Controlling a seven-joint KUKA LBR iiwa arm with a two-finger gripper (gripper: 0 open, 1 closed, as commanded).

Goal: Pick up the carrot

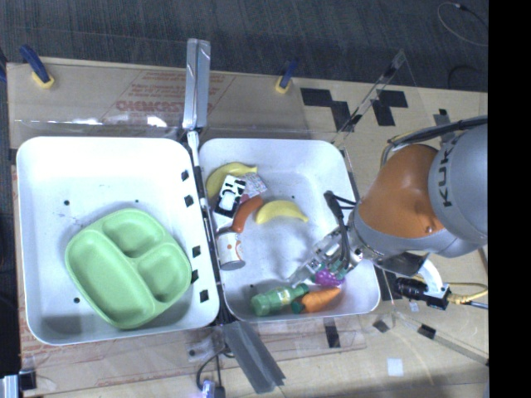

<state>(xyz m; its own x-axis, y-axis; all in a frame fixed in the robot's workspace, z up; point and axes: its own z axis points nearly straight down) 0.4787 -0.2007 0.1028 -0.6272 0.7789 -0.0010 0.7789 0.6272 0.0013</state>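
The carrot (323, 299) is small and orange. It lies along the front wall of the right bin (348, 172), its left end touching a green bottle (276, 299). My gripper (328, 261) hangs low in the bin's front right part, just behind the carrot and over a purple bunch of grapes (329, 279). The carrot lies on the bin floor, apart from the gripper. The arm's orange band (398, 197) rises over the bin's right wall.
The right bin also holds two yellow bananas (280, 212) (228, 177), an orange-red sausage (246, 212), a black-and-white card (232, 193) and a small can (230, 249) by the left wall. A green divided plate (129, 264) lies in the left bin (50, 189).
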